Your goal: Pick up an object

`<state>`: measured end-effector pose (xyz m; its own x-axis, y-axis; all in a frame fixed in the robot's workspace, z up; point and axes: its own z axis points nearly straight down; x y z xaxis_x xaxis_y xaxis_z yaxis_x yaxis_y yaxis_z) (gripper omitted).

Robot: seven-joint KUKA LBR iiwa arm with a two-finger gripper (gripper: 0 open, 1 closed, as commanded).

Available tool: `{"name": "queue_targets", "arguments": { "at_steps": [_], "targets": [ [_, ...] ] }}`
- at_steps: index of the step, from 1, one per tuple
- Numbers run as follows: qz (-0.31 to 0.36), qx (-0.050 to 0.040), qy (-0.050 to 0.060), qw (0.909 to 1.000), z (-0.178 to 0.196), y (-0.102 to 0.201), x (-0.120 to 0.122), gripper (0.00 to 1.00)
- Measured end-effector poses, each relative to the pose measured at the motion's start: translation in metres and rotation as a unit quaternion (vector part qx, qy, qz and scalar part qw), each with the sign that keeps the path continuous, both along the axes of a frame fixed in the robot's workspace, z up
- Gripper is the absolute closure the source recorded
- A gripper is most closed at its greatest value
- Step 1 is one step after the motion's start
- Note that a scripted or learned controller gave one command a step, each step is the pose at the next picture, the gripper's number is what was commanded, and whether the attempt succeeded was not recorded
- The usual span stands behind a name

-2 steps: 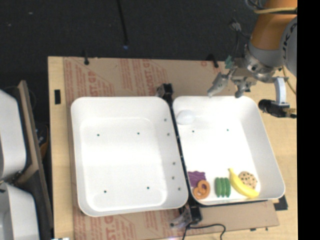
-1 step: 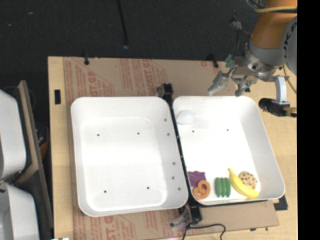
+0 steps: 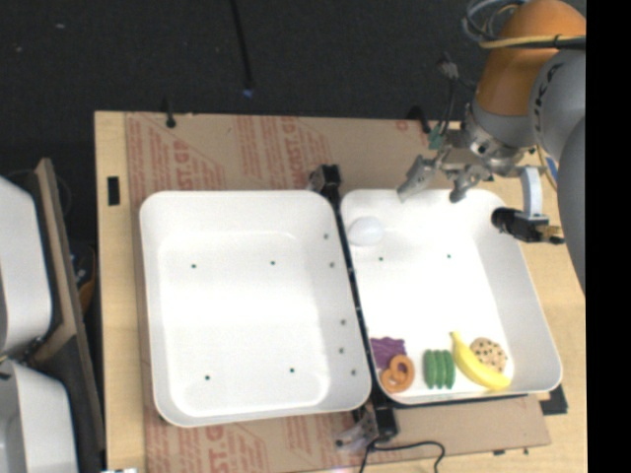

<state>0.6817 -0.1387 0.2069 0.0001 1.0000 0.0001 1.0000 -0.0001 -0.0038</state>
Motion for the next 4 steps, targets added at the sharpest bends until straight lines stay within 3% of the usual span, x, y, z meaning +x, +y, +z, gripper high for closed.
{"name": "queue_targets", "arguments": {
  "at_steps": [2, 3, 4],
  "targets": [
    [0.0, 0.0, 0.0, 1.0, -0.088, 0.0, 0.0, 0.0],
    [0.0, -0.0004, -0.003, 1.0, -0.075, -0.001, 0.001, 1.0],
    [0.0, -0.0004, -0.004, 1.0, -0.029, 0.0, -0.004, 1.0]
  ]
}}
